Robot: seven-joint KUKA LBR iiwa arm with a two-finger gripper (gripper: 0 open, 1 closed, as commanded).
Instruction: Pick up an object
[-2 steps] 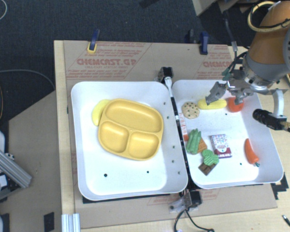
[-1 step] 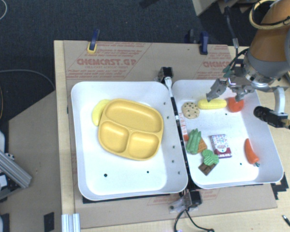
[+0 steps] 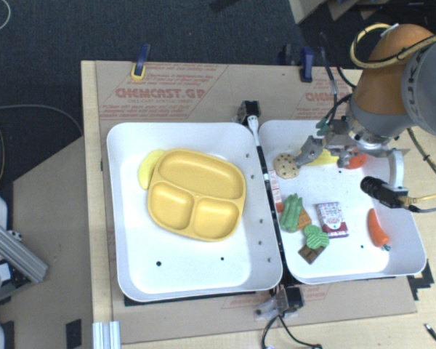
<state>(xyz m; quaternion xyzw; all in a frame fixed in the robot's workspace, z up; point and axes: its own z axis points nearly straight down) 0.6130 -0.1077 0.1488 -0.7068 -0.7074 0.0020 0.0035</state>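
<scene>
My gripper hangs over the back of the right bin, its two grey fingers spread wide and open. Between and under the fingers lie a yellow piece and a red piece, neither gripped. A round cookie sits just left of the left finger. Toward the front lie a green vegetable, a red-and-white packet, a green leafy toy, a brown block and an orange carrot.
The left bin holds a yellow divided plate with a yellow piece tucked under its left rim. Cables and a black fitting hang off the wrist over the right bin. Clamps stand along the board's back edge.
</scene>
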